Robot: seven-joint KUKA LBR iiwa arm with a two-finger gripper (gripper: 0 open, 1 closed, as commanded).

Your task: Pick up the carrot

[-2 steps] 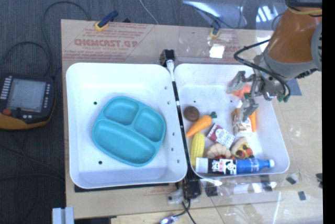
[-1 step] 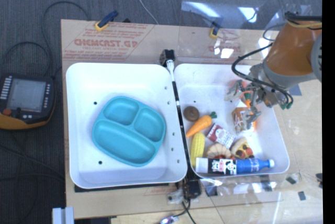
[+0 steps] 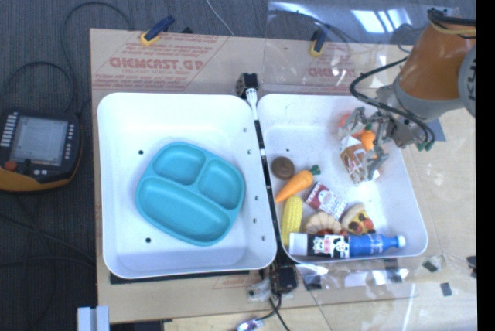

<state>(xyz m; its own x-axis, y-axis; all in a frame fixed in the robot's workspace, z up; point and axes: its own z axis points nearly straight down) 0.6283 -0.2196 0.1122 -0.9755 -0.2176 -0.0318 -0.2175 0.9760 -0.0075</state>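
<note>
The carrot (image 3: 295,184), orange with a small green top, lies slanted near the left wall of the right bin (image 3: 309,117). My gripper (image 3: 365,142) hangs over the right half of that bin, well to the right of the carrot and a little farther back. It sits right above a small brown and white item (image 3: 355,160), and a small orange piece shows at its middle. The carrot lies apart from the gripper.
Around the carrot are a brown round piece (image 3: 282,166), a yellow corn cob (image 3: 291,217), a red and white packet (image 3: 329,202) and a pizza-like piece (image 3: 354,220). A white and blue bottle (image 3: 348,246) lies along the front wall. The left bin (image 3: 124,121) holds a blue divided plate (image 3: 191,192).
</note>
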